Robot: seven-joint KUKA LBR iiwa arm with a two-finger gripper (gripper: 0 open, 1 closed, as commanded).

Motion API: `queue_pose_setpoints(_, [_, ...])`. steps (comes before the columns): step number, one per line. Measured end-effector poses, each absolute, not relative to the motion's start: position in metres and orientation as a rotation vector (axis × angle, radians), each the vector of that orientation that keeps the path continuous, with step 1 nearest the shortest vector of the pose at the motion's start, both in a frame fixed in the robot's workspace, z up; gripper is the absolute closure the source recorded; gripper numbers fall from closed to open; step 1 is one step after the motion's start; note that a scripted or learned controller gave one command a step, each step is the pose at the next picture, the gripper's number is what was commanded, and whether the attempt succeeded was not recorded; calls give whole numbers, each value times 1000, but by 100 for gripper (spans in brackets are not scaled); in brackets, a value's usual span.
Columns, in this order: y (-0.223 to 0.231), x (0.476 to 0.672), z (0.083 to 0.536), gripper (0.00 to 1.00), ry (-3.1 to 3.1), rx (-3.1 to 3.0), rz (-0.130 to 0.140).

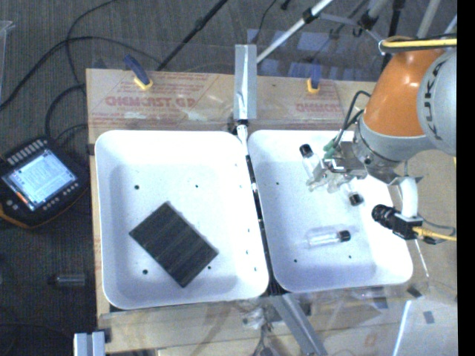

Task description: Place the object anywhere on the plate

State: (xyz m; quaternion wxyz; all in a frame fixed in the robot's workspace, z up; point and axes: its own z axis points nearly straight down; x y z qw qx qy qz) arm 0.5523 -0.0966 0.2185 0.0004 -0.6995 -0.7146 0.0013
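The plate (174, 243) is a dark ribbed square lying flat and turned at an angle in the left bin (119, 162). A clear vial with a black cap (328, 236) lies on its side on the floor of the right bin (289, 265). A second black-capped vial (307, 157) sits in that bin's upper part, right at the left side of my gripper (330, 175). The gripper hangs low over the upper middle of the right bin, above and apart from the lying vial. Whether it touches the second vial is unclear.
A small black piece (355, 197) lies just below the gripper. A metal post (244, 84) stands behind the seam between the bins. A pendant with a lit screen (38, 178) rests left of the bench. Clamps and cables sit along the back.
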Motion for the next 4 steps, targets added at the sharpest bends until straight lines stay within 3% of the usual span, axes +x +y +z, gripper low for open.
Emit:
queue_pose_setpoints(1, [-7, 587, 272, 100, -2320, -2117, 3])
queue_pose_setpoints(2, [39, 602, 342, 100, -2525, -1872, 5])
queue_pose_setpoints(3, [103, 668, 260, 100, -2658, -1675, 4])
queue_pose_setpoints(4, [199, 668, 322, 100, -2607, -1755, 2])
